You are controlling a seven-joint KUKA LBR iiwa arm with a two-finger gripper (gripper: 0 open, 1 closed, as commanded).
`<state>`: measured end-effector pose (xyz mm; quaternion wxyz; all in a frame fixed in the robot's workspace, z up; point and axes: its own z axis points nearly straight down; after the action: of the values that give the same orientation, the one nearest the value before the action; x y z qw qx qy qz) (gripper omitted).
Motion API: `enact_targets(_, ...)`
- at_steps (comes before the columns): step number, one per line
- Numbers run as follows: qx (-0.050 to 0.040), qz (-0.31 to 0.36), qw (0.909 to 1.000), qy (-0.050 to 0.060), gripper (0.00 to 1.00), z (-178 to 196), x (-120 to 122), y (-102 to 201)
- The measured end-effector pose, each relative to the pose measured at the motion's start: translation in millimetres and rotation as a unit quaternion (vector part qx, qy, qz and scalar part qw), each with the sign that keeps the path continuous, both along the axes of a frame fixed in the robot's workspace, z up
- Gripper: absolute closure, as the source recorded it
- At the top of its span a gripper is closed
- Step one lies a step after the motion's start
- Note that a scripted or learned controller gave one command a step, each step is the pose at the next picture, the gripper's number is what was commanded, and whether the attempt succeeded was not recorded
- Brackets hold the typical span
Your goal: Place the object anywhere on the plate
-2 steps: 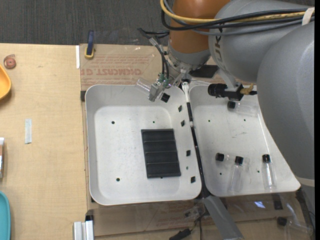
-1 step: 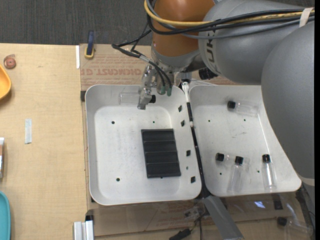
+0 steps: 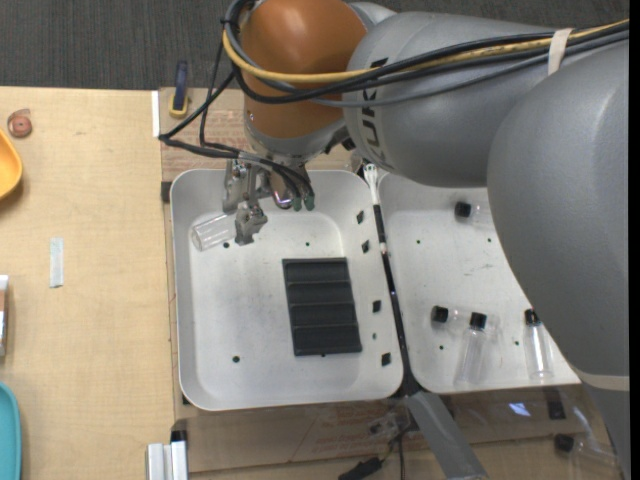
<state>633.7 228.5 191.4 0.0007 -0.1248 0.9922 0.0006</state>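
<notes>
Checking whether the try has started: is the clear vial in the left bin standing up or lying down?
Lying down: the clear vial rests on its side on the left bin floor, beside the gripper.

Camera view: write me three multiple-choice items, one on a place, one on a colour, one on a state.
1. The plate lies: A in the left bin; B in the right bin; C on the wooden bench.
2. The plate is: A white; B black; C orange.
3. The clear vial by the gripper: A stands upright on the plate; B lies on the bin floor; C rests in the right bin.
Key: 1 A, it sits mid-floor there; 2 B, a dark ribbed slab; 3 B, on its side, apart from the plate.
</notes>
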Motion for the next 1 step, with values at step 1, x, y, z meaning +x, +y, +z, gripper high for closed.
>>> enact_targets(1,0.0003,0.023,0.9997,-0.001,1.0,-95.8,19.6,-0.5)
